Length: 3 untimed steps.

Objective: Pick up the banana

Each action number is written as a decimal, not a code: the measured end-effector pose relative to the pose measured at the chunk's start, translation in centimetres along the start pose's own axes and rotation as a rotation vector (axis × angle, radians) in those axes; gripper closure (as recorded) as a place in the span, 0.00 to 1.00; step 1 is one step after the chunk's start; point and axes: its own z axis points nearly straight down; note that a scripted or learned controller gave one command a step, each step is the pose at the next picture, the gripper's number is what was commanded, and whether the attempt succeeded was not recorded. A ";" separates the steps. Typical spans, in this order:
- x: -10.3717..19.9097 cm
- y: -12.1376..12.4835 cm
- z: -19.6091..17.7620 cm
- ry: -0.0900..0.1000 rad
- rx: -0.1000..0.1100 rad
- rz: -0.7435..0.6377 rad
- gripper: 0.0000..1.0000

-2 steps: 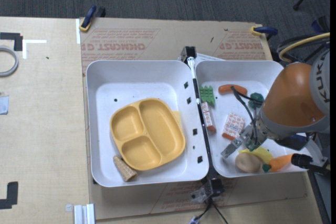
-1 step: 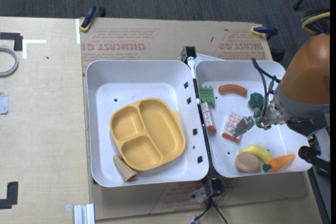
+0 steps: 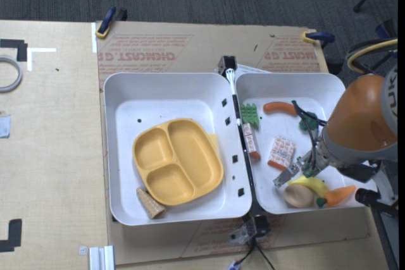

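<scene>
Hovering tool (image 3: 296,171) just above banana (image 3: 311,184), near bin's front wall (image 3: 297,212)

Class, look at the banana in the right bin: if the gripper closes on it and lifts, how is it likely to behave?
The banana looks smooth and curved, so it may slip or twist between the fingers. It seems a stiff toy piece, probably light. It lies against a tan egg-like piece and a carrot, so lifting may nudge them. The gripper sits beside it.

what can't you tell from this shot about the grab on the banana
- Banana: partly covered by the gripper and a tan rounded item, so contact is unclear.
- Gripper state: too small and cluttered to read.
- Right bin: its right side is hidden under the arm.
</scene>
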 end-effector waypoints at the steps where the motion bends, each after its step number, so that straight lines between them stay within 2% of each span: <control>1: 1.5 0.9 0.1 0.000 -0.001 0.107 0.00; 2: -3.0 4.5 -3.9 -0.001 0.000 0.173 0.00; 3: -1.5 -0.2 0.2 0.000 0.000 0.002 0.00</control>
